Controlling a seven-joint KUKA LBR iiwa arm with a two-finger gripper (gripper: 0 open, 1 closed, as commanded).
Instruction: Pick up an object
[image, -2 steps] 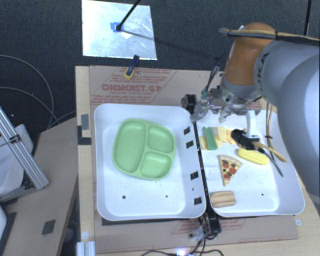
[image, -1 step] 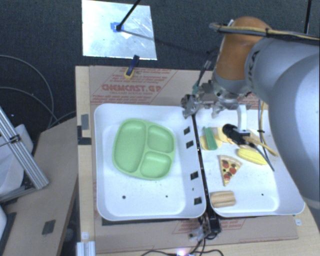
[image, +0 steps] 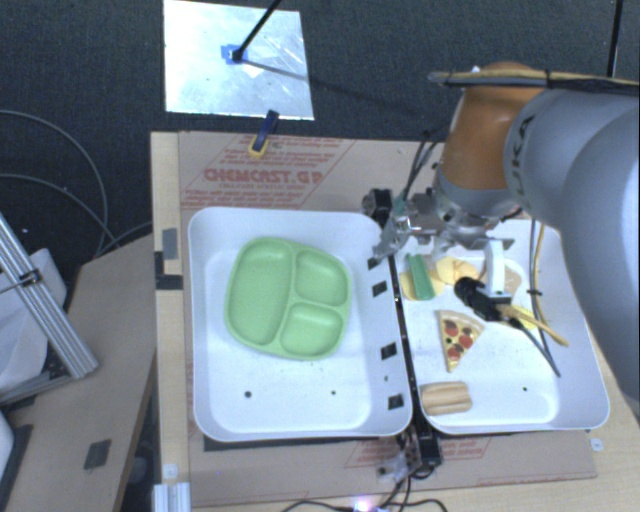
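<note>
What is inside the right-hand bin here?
A pizza slice, a bread roll near the front edge, a green piece and a pale yellow piece beside it. The arm covers the back of the bin, so anything lying there is hidden.

Arm (image: 585, 170) was in from the right edge, grey link angled down-left, orange band (image: 485, 125) just above the wrist. Hand (image: 432, 232) pointed down, low over the tabletop, right of centre.

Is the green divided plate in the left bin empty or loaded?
Empty. All three compartments of the green plate show bare green; the pizza slice lies in the right bin.
</note>
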